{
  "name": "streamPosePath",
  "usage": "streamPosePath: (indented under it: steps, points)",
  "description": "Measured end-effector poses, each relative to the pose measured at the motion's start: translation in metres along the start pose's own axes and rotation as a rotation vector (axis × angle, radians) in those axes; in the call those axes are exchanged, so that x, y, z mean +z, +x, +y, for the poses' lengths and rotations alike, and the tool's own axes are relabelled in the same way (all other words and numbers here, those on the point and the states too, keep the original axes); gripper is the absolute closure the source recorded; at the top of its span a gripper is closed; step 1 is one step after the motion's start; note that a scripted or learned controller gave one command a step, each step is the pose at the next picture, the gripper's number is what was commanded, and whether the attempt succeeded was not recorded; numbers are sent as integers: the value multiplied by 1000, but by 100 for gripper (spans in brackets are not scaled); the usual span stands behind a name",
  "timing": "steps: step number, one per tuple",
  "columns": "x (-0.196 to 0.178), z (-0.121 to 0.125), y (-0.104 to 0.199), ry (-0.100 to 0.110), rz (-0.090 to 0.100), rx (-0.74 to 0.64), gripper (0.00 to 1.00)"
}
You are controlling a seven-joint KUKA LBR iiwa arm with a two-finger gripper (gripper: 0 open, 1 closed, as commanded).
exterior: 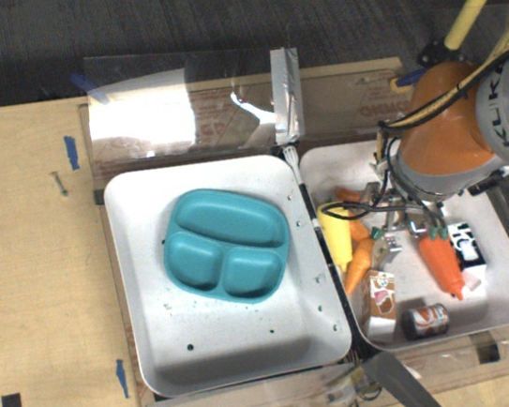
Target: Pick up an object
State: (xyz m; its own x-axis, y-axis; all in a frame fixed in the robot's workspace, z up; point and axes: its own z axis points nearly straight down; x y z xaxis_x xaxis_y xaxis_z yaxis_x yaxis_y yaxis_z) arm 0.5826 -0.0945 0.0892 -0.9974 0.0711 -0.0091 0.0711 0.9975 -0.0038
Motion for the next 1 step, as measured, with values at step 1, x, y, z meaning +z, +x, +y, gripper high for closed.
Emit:
streamPosePath:
  steps: [1]
  points:
    - [-1, -33, 92, -3, -9, 223, 0]
